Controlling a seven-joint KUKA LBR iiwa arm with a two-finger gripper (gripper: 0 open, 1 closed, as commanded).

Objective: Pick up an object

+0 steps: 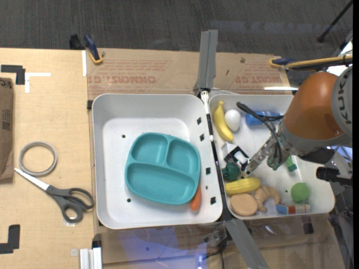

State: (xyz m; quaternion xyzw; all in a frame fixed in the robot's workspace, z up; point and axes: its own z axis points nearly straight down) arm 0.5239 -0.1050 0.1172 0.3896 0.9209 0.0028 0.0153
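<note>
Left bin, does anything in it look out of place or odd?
One thing: a carrot lies wedged beside the teal plate, against the left bin's right wall, rather than in any of the plate's compartments. Otherwise nothing looks spilled or damaged.

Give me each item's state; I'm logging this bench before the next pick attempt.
Teal plate: upright, flat in left bin.
Carrot: wedged against the plate's edge.
Banana: lying in right bin.
Scissors: closed, on the bench.
Tape roll: lying flat.

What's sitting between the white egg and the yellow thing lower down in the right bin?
In the camera view, between the egg and the lower banana sit a black-and-white block and a dark green toy.
</note>
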